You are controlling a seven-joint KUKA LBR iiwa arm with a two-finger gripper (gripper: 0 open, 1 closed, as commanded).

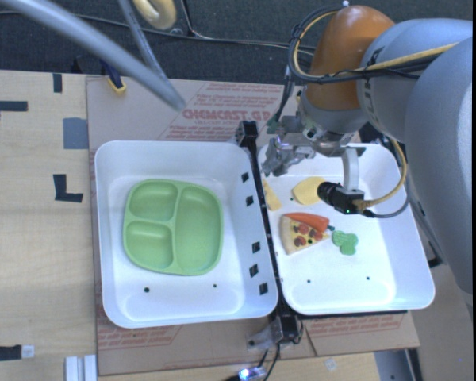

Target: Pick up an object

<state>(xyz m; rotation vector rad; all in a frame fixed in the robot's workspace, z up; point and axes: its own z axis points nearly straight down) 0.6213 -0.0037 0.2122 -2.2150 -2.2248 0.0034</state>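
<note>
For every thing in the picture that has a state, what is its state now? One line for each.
Green plate: flat in the left bin, nothing on it.
Pizza slice: lying flat in the right bin.
Carrot: lying against the pizza slice.
Green toy: lying loose.
Yellow piece: lying flat.
End effector: low over the right bin.

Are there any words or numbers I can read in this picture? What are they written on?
"CHENCAST" or something close to it, in big red letters on the brown cardboard sheet under the white bins; the last letters are blurry, so I am not sure of them.
The smaller red lines of print above and below it on the same cardboard are too blurred to read.
I see no words on the green tray or the toy food.
</note>
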